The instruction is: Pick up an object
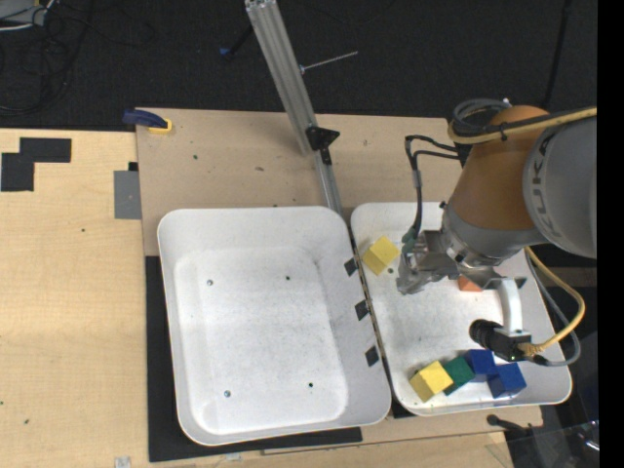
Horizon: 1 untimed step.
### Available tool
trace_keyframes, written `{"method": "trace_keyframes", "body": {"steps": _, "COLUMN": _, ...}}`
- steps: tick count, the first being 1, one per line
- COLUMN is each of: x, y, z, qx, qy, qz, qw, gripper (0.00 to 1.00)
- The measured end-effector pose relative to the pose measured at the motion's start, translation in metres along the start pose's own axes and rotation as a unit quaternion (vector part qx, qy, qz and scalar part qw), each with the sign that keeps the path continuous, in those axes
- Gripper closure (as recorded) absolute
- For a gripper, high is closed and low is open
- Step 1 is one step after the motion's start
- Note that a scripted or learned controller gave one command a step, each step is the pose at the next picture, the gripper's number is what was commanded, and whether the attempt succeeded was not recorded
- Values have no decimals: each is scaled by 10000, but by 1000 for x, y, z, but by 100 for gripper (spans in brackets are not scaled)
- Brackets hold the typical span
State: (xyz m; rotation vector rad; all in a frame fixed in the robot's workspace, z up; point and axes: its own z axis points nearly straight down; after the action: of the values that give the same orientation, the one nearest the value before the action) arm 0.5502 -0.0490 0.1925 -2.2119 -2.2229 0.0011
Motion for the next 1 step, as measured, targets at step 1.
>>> {"method": "trace_keyframes", "body": {"steps": 1, "x": 58, "y": 13, "z": -14, "qx": -13, "qy": -3, "qz": -3, "qw": 10000, "gripper": 100}}
